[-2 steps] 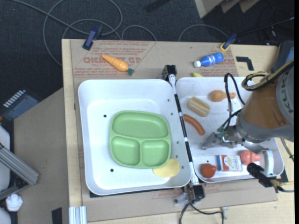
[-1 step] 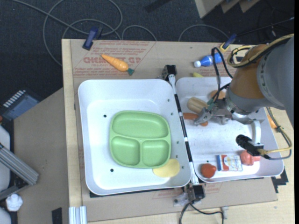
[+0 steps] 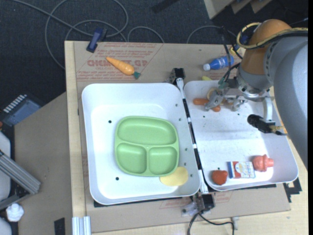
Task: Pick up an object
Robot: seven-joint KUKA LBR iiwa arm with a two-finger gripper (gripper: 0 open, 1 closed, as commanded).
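My gripper (image 3: 214, 103) is low in the far left part of the right bin (image 3: 244, 141). A small orange piece (image 3: 199, 102) lies just left of it, and another orange bit (image 3: 216, 109) shows right under its tip; whether that bit is held I cannot make out. Along the near edge of the same bin lie a red round toy (image 3: 219, 176), a small white and orange carton (image 3: 242, 170) and a pinkish orange toy (image 3: 262, 162).
The left bin (image 3: 98, 131) holds a green divided plate (image 3: 146, 145) with a pale yellow piece (image 3: 174, 178) at its near corner. On the bench behind the bins lie a toy carrot (image 3: 121, 65), a blue bottle (image 3: 218, 63) and a blue clip (image 3: 95, 39).
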